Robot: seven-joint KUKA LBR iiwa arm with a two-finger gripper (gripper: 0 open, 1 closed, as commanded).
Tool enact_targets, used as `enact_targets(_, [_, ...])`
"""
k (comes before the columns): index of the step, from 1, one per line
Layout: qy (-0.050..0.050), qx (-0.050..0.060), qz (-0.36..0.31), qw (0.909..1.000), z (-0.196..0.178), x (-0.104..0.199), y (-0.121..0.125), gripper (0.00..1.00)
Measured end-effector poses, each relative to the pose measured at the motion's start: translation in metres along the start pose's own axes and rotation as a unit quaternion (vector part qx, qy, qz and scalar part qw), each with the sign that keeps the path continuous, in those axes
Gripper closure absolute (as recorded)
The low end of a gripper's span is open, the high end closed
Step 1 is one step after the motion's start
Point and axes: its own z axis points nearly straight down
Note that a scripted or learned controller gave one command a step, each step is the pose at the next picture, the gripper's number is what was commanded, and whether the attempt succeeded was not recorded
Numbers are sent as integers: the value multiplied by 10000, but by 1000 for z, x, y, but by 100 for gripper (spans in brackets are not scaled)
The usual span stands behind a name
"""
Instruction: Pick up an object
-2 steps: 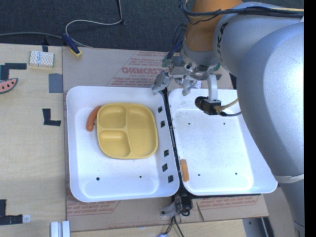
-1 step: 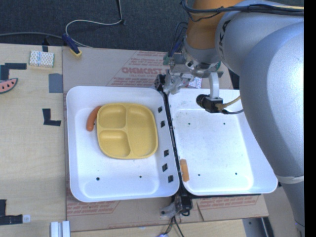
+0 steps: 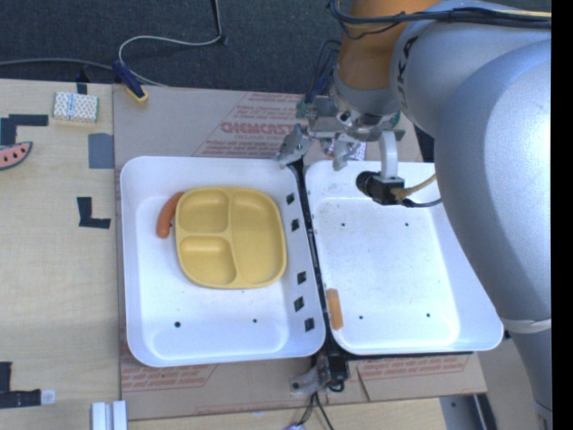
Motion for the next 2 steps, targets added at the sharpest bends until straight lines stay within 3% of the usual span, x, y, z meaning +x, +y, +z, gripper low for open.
enact_targets(1, [46,-10,26,10000,38,3,0,0])
enact_targets(2, [42,-10,15,10000,28,4,0,100])
